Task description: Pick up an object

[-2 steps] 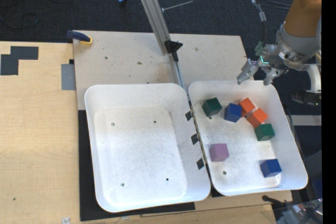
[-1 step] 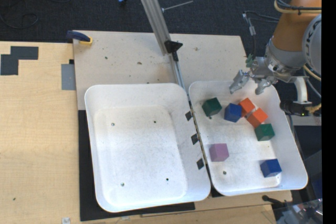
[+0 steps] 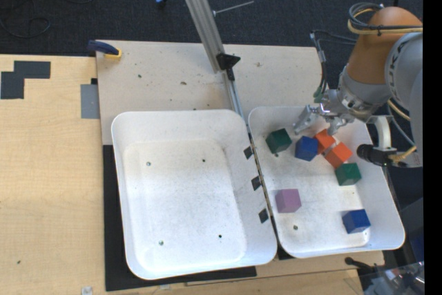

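In the right bin (image 3: 387,231) lie several small blocks. A dark green cube (image 3: 279,141), a blue cube (image 3: 306,148) and an orange block (image 3: 333,150) sit close together near its far edge. A second green cube (image 3: 348,174) lies just right of the orange block. Nearer the front are a purple cube (image 3: 288,200) and another blue cube (image 3: 356,220). My gripper (image 3: 320,124) hangs over the far part of this bin, just above and behind the blue cube and the orange block. It is open, its fingers spread apart, and nothing is between them.
The left bin (image 3: 131,148) stands beside the right one, with black clips (image 3: 256,182) along the shared edge. An aluminium bar (image 3: 202,14) slants up from the bench behind the bins. The grey and orange arm (image 3: 376,59) comes in from the right.
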`<state>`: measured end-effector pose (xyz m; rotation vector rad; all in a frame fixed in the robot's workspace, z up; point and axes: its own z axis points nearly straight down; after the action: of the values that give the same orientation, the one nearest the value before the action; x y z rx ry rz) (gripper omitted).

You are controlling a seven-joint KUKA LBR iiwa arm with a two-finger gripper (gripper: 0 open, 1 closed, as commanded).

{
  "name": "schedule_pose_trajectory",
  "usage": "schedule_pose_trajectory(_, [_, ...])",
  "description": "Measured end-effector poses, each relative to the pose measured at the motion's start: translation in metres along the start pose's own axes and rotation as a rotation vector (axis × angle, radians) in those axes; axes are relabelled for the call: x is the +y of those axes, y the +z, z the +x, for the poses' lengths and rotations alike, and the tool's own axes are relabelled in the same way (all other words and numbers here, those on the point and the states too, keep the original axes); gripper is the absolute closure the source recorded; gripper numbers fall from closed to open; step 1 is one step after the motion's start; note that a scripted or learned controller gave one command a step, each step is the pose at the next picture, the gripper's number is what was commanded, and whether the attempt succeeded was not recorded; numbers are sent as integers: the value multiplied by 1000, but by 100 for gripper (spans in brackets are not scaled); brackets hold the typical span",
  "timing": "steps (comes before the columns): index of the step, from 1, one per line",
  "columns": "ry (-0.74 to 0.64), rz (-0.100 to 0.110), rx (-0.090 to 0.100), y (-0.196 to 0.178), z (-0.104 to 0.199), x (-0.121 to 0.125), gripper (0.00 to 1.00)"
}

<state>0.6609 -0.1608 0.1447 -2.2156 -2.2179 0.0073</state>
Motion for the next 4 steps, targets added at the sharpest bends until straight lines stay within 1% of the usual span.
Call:
schedule_pose_trajectory(1, [0, -25, -7, 23, -2, 6, 0])
schedule_pose_trajectory(2, [1, -26, -9, 14, -3, 6, 100])
schedule_pose_trajectory(3, [0, -13, -3, -51, -4, 5, 100])
schedule_pose_trajectory(4, [2, -12, -3, -94, -8, 3, 100])
